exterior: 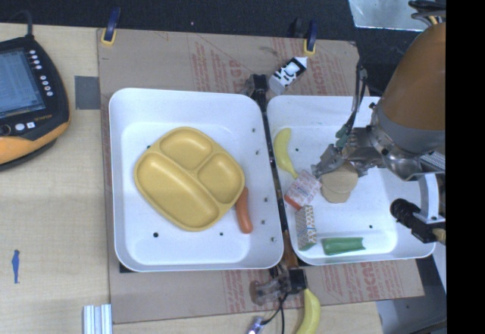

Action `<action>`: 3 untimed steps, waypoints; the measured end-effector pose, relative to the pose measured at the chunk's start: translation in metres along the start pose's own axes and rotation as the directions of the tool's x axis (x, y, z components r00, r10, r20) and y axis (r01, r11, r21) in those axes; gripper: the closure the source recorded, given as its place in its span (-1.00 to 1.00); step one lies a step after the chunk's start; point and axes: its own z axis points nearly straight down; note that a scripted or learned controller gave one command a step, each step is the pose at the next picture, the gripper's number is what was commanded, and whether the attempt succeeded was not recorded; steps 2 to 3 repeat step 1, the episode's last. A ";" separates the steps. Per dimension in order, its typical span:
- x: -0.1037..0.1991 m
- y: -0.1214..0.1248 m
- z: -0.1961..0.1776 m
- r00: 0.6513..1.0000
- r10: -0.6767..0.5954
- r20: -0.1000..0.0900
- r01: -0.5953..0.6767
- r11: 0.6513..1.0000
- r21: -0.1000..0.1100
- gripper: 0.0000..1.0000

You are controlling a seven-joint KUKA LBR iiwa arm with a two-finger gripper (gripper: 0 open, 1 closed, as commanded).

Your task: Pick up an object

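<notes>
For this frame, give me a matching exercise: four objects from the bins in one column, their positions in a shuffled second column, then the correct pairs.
Things:
1. yellow divided plastic plate
2. orange carrot-shaped toy
3. flat green rectangular block
4. round tan cylinder

Places:
A. right bin, near its front edge
B. middle of the left bin
C. right bin, just below the claw
D. left bin, against the plate's right edge

Pairs: 1-B, 2-D, 3-A, 4-C

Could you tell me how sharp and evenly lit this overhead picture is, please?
Camera view: light is even and soft; the white bins look bright, nearly washed out; the yellow plate is fairly crisp; the gripper and small items near it look blurry; the top background is dark.
</notes>
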 end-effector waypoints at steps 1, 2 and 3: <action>0.060 0.022 0.014 1.000 -0.005 0.002 0.005 1.000 0.000 1.00; 0.060 0.022 0.014 1.000 -0.005 0.002 0.005 1.000 0.000 1.00; 0.060 0.022 0.014 1.000 -0.005 0.002 0.005 1.000 0.000 1.00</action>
